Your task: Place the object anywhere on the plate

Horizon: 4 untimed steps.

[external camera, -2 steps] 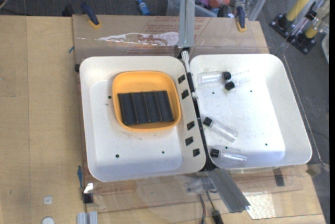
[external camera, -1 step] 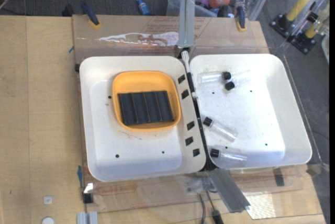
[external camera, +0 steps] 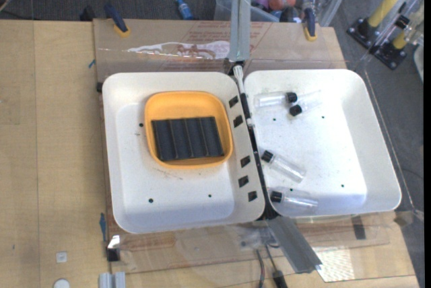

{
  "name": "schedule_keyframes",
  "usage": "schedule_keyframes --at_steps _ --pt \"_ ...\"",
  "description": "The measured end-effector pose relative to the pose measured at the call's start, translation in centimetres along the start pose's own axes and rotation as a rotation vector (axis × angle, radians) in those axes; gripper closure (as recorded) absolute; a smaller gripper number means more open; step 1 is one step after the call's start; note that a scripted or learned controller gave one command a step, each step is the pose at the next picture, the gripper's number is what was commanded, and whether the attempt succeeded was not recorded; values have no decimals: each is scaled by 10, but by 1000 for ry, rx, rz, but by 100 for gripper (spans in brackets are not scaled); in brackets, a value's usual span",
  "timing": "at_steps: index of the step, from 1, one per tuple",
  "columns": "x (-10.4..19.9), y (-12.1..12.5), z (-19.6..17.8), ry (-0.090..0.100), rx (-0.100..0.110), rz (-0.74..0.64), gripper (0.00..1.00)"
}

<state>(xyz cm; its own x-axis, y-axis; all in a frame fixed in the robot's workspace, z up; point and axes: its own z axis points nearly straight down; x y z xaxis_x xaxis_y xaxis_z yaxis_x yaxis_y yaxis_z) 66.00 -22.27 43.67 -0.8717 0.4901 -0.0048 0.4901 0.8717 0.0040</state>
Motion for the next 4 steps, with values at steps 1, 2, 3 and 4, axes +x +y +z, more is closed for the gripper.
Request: schedule_keyframes --at_steps 1,2,3,4 --pt "0 -1 0 0 0 60 100" --pt "0 -1 0 -1 0 87 100" --pt "1 -2 0 2 1 118 100" --pt "0 -1 0 0 0 129 100"
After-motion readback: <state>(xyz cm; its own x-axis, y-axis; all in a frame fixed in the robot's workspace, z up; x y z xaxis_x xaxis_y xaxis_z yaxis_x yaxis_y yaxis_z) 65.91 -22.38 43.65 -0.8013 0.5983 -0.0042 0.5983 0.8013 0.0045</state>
